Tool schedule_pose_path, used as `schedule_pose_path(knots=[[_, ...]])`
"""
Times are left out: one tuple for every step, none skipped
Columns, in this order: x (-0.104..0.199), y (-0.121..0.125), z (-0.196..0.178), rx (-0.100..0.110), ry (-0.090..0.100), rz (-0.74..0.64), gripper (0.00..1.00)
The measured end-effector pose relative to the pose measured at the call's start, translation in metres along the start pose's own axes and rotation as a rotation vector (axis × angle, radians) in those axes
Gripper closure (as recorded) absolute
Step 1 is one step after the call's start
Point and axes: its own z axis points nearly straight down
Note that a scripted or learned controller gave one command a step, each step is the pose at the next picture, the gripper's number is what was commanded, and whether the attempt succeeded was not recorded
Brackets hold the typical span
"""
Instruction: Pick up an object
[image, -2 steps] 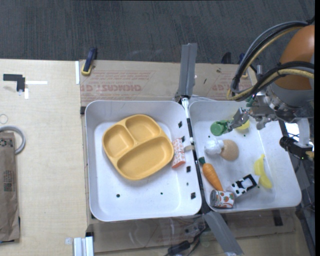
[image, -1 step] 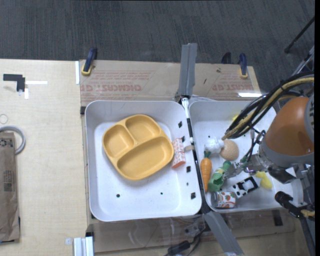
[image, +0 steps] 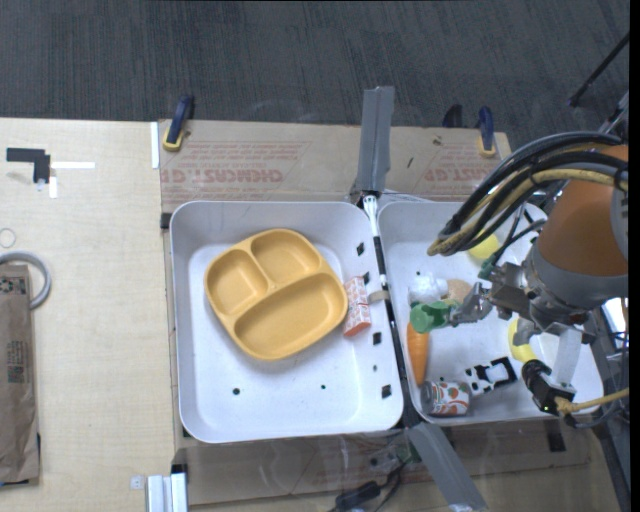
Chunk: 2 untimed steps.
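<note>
My gripper (image: 472, 310) hangs low over the middle of the right bin (image: 470, 215), reaching in from the right under the grey and orange arm (image: 582, 240). Its tip is right beside the green top (image: 428, 318) of a toy carrot (image: 418, 350) that lies along the bin's left wall. A small white object (image: 428, 290) and a tan piece (image: 458, 291) lie just behind that tip. I see nothing lifted off the bin floor.
The right bin also holds a small can (image: 447, 397), a black-and-white item (image: 490, 375) and a yellow banana-like piece (image: 520, 342). A yellow divided plate (image: 278, 293) and an orange-white packet (image: 357, 306) lie in the left bin (image: 200, 400). Cables (image: 500, 200) loop above the right bin.
</note>
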Motion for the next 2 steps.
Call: schedule_pose_path(knots=[[-0.001,0.104,0.075,0.000,-0.001,0.273,0.00],[0.018,0.078,0.049,0.001,-0.001,0.359,0.00]])
